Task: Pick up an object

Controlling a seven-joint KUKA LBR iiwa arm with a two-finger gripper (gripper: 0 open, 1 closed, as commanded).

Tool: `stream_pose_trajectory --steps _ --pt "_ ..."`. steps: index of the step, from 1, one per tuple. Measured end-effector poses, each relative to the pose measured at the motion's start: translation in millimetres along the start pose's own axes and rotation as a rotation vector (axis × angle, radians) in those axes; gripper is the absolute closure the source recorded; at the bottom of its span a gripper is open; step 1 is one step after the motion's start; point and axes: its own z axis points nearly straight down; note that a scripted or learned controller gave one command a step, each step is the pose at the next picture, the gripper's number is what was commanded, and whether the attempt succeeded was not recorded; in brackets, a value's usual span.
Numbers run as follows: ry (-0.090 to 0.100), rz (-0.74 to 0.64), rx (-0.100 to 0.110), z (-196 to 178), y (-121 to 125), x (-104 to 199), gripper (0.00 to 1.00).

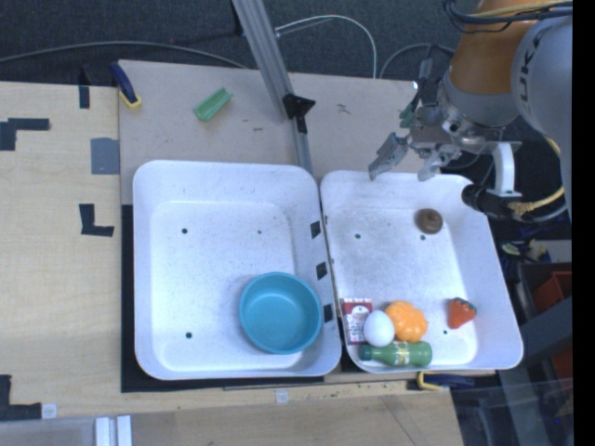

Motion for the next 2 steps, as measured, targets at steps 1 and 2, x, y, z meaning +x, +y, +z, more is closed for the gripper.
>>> stream_pose_trajectory --steps 1,2 --pt "0.000 0.000 0.000 0 0 0 0.00" --pt "-0.001 0.001 0.004 53 5 9 0.00"
